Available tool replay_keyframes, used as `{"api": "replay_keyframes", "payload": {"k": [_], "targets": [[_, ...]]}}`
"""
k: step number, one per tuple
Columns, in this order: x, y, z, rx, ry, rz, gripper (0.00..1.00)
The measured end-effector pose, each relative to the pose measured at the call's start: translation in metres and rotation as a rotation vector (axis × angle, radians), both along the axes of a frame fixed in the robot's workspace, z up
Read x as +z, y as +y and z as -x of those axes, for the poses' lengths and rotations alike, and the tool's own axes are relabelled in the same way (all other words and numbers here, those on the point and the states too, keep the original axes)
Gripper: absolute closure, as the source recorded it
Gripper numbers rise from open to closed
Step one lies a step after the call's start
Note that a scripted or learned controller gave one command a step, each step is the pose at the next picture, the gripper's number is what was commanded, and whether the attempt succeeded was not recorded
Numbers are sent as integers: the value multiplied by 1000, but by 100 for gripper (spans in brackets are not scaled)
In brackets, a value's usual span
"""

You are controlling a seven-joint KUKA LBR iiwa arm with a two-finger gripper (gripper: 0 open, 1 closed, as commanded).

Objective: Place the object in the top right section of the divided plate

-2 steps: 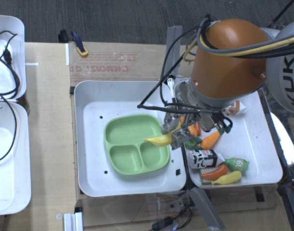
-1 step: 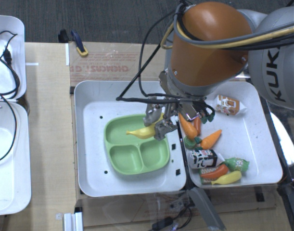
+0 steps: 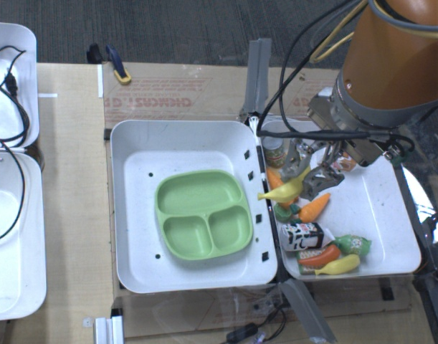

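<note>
A green divided plate point(image 3: 197, 196) lies in the left bin point(image 3: 132, 163), with one wide section at the top and two smaller ones below. My gripper point(image 3: 310, 174) hangs over the left part of the right bin point(image 3: 380, 213), under the orange wrist band. A yellow toy banana point(image 3: 283, 190) slants down-left from between its fingers. The banana's far tip reaches over the wall between the two bins, just right of the plate. The gripper appears shut on the banana's upper end.
Under and beside the gripper the right bin holds an orange carrot point(image 3: 315, 206), a small can point(image 3: 274, 149), a black-and-white carton point(image 3: 302, 235), and red, yellow point(image 3: 340, 265) and green point(image 3: 355, 244) toy foods. Cables hang from the arm.
</note>
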State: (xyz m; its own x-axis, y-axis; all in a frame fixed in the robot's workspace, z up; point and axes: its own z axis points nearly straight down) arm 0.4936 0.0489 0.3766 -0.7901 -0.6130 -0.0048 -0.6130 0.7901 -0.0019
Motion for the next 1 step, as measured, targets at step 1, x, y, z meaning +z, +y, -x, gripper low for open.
{"api": "replay_keyframes", "payload": {"k": [1], "targets": [[-32,60,-32,408,3,0,100]]}}
